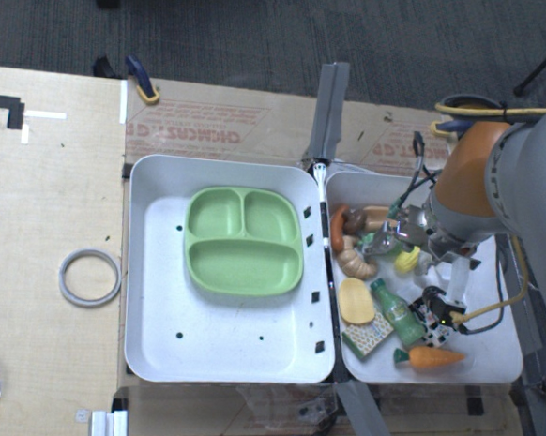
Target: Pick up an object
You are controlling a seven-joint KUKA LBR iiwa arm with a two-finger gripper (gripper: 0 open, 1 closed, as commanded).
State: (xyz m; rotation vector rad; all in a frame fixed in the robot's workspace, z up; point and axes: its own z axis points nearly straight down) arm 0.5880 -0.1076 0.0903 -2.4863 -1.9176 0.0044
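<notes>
Two shallow white bins sit side by side on the bench: the left bin (146, 278) holds a green divided plate (244, 241), and the right bin (488, 356) holds the clutter from which an object is to be picked. The gripper (396, 233) is lowered into the right bin's upper part, the arm's grey body and orange band hiding most of it, so whether the fingers are parted or closed, or grip anything, cannot be told. Candidate objects crowd around it: a small yellow piece (407, 261) just beside and below, a brownish knobbly toy (355, 263) to its lower left, an orange-red item (337, 229) further left against the bin wall. Further below lie a yellow wedge (357, 302), a green bottle (396, 311) and an orange carrot (434, 359). Judging by this pose, the descent targets the dense upper cluster, where neighbours may block a clean closure.
</notes>
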